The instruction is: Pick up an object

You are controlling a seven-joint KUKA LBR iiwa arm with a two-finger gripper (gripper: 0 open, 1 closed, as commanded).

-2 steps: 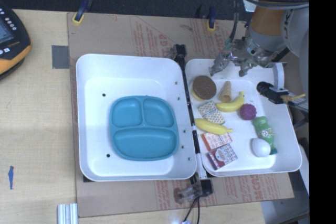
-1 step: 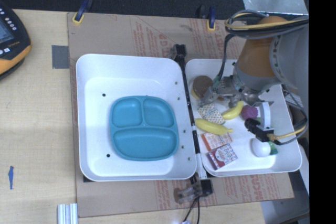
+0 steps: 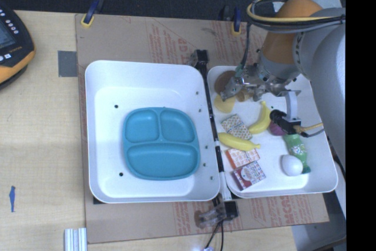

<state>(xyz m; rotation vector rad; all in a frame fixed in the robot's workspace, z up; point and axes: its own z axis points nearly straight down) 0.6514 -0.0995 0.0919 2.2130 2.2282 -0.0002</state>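
Since the task named no target, we took the nearest item to the two-finger gripper [image 3: 238, 90] as the candidate: a pale yellow rounded piece [image 3: 223, 104] lying at the upper-left corner of the right shallow white bin [image 3: 320, 185], just beside the bin's left wall. The gripper sat low over that corner, close above a brownish object [image 3: 224, 84] we couldn't identify. Jaw state: we couldn't tell, the tips were lost in clutter and wrist hardware.

Other options lay further down the bin: a yellow plastic banana [image 3: 237, 141] flat near the left wall, a second curved yellow banana [image 3: 261, 120] near centre, a small checkered packet [image 3: 233, 125] between them, two red-and-white packets [image 3: 247, 166] below, a white egg-shaped ball [image 3: 291, 165] lower right. The left bin [image 3: 97, 126] held a blue three-compartment plastic plate [image 3: 160, 143].

Our judgement on doing it well: come straight down, straddle the piece's narrow axis, keep clear of the bin wall so one jaw didn't ride the rim, and close fully before lifting.
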